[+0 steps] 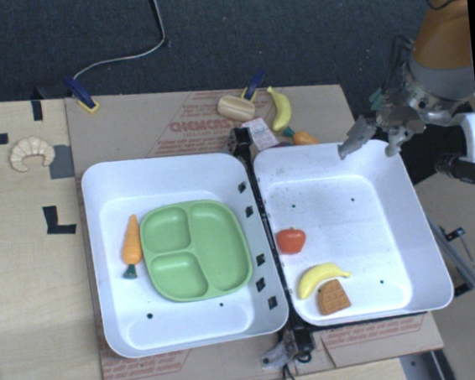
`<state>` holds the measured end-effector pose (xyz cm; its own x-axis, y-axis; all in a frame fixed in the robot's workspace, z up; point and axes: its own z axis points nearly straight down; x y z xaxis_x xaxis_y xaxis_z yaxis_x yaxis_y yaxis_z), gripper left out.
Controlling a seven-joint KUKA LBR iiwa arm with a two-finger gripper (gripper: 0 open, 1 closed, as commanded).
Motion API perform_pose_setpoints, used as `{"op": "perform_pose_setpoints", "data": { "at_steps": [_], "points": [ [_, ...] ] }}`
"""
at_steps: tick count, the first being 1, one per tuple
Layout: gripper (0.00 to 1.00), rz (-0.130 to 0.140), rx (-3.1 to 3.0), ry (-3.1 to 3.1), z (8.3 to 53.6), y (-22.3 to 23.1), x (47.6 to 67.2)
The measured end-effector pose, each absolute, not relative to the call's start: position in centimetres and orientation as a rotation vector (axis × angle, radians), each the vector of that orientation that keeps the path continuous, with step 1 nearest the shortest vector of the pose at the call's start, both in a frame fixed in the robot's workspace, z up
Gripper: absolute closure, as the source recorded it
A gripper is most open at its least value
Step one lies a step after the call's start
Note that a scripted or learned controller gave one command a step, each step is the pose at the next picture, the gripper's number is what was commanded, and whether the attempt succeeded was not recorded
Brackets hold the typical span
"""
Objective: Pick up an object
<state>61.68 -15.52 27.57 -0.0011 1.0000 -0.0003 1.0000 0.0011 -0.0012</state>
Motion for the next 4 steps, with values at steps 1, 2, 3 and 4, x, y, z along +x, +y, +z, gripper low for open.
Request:
{"op": "perform_pose_setpoints", "data": {
  "at_steps": [1,2,3,4],
  "points": [
    [0.00,0.003,-2.218,-2.221,22.9,-10.3,50.5],
    [0.00,0.002,-2.219,-2.219,13.6,-10.7,48.3],
    [0.00,0.000,-2.222,-2.220,8.6,-9.7,48.4],
    [1.00,-0.001,-2.226,-2.222,9.6,-9.8,48.5]
  ]
}}
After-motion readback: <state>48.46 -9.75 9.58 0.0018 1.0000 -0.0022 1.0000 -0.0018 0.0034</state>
